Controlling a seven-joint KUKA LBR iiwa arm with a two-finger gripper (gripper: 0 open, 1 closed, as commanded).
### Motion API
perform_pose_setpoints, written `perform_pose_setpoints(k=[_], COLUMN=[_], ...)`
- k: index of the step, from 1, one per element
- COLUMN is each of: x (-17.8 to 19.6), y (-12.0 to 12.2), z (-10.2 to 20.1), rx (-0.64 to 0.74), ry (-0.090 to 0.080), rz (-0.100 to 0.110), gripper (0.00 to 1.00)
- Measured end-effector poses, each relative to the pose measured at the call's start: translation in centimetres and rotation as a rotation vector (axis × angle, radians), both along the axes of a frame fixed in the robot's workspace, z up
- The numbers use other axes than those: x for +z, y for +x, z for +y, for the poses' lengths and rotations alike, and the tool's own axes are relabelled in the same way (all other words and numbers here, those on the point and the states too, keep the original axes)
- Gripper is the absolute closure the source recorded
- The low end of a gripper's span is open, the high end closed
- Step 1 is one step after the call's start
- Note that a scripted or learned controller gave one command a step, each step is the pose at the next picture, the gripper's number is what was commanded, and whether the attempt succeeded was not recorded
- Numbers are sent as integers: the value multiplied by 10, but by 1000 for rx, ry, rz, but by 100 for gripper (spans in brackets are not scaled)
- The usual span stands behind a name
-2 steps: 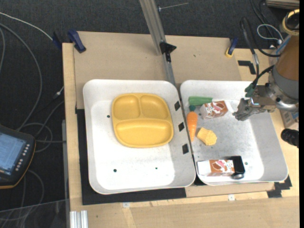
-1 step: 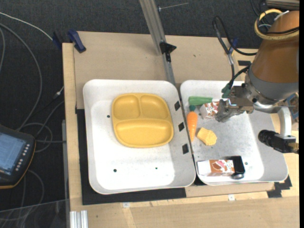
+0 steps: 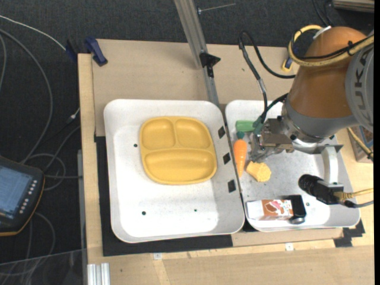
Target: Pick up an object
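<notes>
2 bins side by side on the bench (image 3: 178,58). Left bin (image 3: 119,183): 1 divided plate (image 3: 177,149) in its far half, 2 small compartments on the far side, 1 large on the near side. Right bin (image 3: 285,180): carrot (image 3: 239,155) along the left wall; corn piece (image 3: 259,171) just right of the carrot's near end; a block (image 3: 244,126) at the far left corner, behind the carrot; carton (image 3: 274,209) lying against the near wall. Gripper (image 3: 259,149) over the right bin, between carrot and arm, just behind the corn piece. Pole (image 3: 189,19) rises behind the gap between bins.
</notes>
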State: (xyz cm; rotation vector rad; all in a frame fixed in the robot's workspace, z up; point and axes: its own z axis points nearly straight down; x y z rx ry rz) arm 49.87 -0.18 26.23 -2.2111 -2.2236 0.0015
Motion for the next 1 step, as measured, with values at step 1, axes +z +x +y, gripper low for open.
perform_pose_setpoints(k=[1], x=[-9], y=[-4], z=[63], rx=[1], ry=[0], rz=[1], gripper=[100])
